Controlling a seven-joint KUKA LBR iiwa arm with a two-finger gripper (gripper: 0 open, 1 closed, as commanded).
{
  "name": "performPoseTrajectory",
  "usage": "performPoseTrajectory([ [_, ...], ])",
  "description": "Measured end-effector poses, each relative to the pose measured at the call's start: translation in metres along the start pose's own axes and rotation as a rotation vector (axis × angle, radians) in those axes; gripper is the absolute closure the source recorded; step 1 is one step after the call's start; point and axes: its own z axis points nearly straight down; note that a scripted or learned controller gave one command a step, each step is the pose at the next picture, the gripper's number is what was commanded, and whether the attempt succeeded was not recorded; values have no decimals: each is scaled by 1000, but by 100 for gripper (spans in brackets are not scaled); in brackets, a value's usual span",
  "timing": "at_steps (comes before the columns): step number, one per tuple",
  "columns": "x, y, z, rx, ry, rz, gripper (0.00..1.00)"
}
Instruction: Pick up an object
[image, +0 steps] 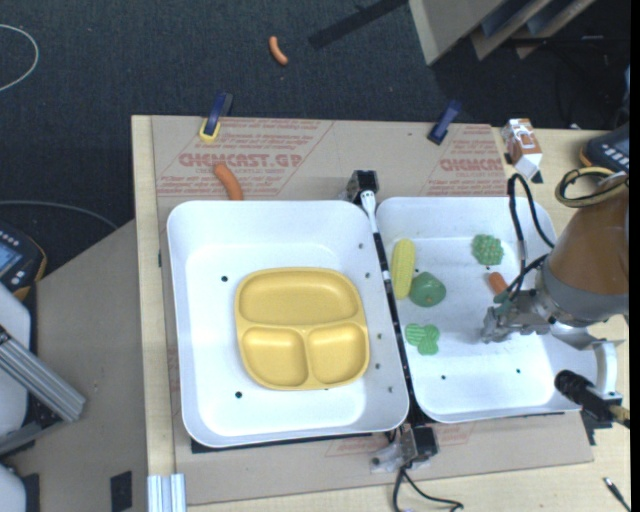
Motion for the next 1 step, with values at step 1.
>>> performPoseTrajectory([
  [1, 8, -5, -54, -5, -2, -3, 100],
])
